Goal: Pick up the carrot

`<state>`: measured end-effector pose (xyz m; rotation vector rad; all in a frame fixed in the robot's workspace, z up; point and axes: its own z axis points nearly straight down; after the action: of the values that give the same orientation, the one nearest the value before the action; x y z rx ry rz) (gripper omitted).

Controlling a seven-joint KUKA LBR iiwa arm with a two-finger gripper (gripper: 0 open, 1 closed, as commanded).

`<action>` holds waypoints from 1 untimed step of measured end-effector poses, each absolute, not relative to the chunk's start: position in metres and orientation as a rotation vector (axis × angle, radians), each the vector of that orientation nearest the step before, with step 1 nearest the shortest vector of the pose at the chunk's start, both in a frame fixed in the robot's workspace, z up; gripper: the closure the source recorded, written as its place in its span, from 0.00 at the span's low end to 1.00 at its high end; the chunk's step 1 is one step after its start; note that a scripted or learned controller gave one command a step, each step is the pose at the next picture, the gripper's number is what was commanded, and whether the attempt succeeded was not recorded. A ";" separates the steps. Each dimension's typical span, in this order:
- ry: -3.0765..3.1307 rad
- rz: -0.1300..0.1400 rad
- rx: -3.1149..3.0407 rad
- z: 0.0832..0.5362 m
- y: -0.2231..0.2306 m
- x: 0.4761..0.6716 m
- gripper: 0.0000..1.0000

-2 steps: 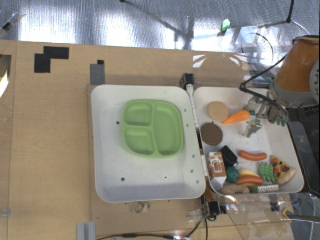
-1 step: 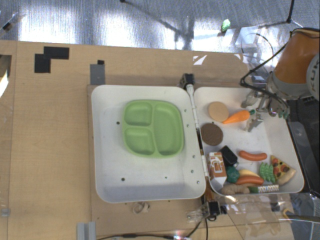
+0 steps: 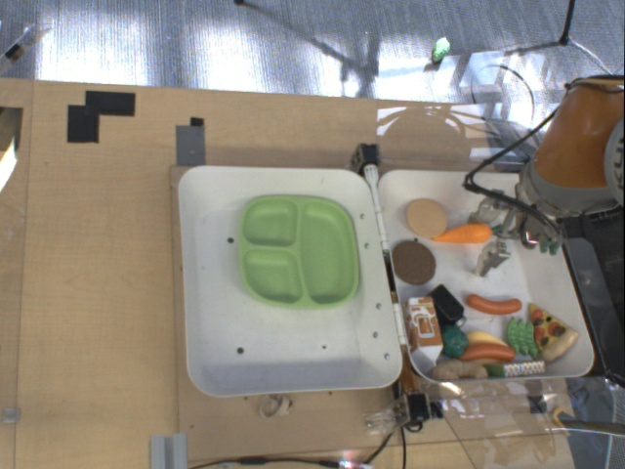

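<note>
Here, the carrot (image 3: 461, 234) lies in the right bin (image 3: 582, 363), in its far half, stretched left to right with its thin tip pointing left. That tip sits just beside a tan disc (image 3: 426, 217), which is on the carrot's far-left side. A dark brown disc (image 3: 413, 261) lies a little nearer, close to the bin's left wall.

The gripper (image 3: 496, 252) hangs over the same bin, at the thick right end of the carrot and slightly nearer than it. Its metal parts are close to that end, possibly touching, but the view is too small and cluttered to tell. Whether the pincer is apart, together or clamped on anything cannot be told from this angle. Above it, the arm's orange band (image 3: 578, 145) comes in from the right edge, with black cables looping in front of it.

The near half of the right bin is crowded with toy food. A red sausage (image 3: 494, 306) lies near the middle and a pizza slice (image 3: 554, 332) sits at the right. A black block (image 3: 447, 304) and a small red and white box (image 3: 423, 321) are at the left.

The left bin (image 3: 210, 360) holds a green divided plate (image 3: 298, 250), set flat around its middle, well apart from the carrot.
</note>
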<state>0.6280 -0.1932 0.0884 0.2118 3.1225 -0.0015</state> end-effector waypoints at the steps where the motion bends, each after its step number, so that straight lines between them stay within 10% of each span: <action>1: 3.084 0.001 0.511 0.090 -0.204 0.636 0.00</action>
<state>0.6365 -0.2045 0.0897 0.5109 3.0838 0.0006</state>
